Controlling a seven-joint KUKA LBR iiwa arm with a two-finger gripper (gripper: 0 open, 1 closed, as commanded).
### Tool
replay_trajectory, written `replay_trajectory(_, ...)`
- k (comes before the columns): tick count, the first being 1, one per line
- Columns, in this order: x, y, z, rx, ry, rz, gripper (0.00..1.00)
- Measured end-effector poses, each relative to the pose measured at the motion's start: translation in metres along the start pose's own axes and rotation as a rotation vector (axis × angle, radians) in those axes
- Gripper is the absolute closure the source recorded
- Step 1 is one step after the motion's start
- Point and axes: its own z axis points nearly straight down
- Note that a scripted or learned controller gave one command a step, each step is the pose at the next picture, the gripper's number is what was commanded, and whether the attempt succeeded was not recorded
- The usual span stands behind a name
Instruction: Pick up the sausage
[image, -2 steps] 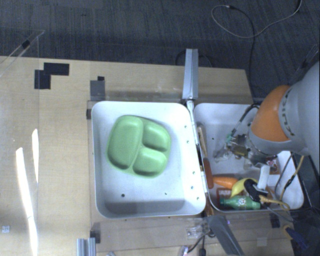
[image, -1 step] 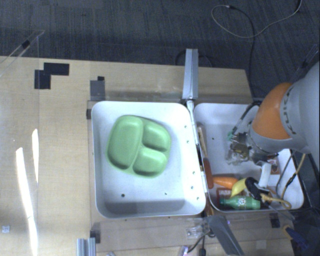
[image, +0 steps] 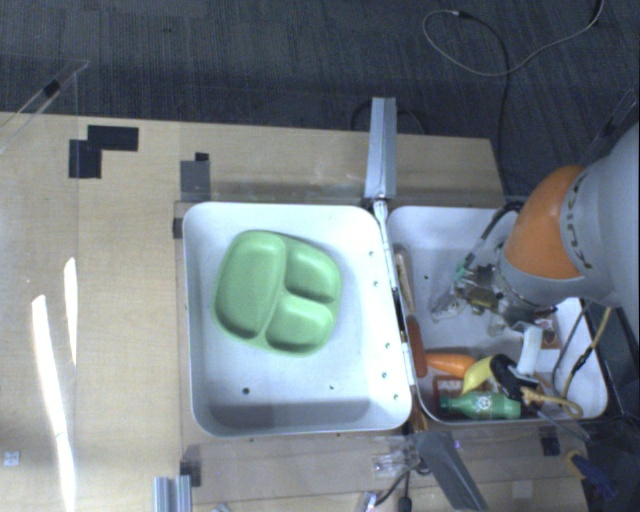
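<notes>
White bin (image: 210, 300): green 3-compartment plate (image: 278, 291).

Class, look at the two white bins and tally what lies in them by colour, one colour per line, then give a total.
Green: 2, the tray and the bottle
Orange: 1, the carrot
Yellow: 1, the banana
Brown: 1, the sausage
Total: 5

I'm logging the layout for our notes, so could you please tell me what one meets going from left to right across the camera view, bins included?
Left bin → green divided plate → brown stick along the right bin's left wall → carrot → green bottle → arm's orange band.
</notes>
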Motion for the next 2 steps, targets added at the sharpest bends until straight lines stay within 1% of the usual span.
replay_trajectory(1,0.001,-0.032,0.007,-0.01,-0.002,-0.037,0.0)
replay_trajectory(2,0.011,0.017,0.009,-0.002,-0.002,-0.067,0.0)
